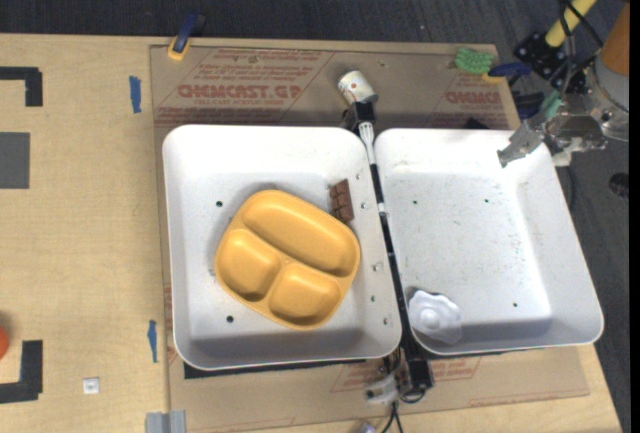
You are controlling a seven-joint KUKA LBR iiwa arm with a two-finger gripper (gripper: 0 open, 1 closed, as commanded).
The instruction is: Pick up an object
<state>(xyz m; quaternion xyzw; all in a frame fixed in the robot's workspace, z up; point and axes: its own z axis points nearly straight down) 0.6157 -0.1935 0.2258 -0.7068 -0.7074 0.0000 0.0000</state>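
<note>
So the arm comes in from the right edge of the camera view, up high, with most of it cut off by the frame. The pincer (pixel 512 153) sits right at the top-right corner of the right bin (pixel 540 321), hanging over the rim area, tilted and pointing left toward the bin. Can't really tell whether it's spread or pressed together, it's too small and blurry there. Nothing visible between its tips.

Two white bins side by side on the worktop (pixel 80 221), their inner rims touching down the middle. The left bin (pixel 190 221) has a big yellow divided tray (pixel 288 256) lying slightly turned, taking up most of the floor; it sits closer to the front and right side, with open floor along the back wall and the left wall. There's also one small brown block (pixel 341 201) just beside the tray's upper right edge, close to the bin's right wall.

The right bin is far roomier: one whitish crumpled thing (pixel 434 313) tucked in the front-left corner, touching the rim there, and the rest of the floor is open. That object is well apart from the pincer, basically the diagonal opposite corner.

Count: two bins, one yellow tray, one brown block, one whitish object.
</note>
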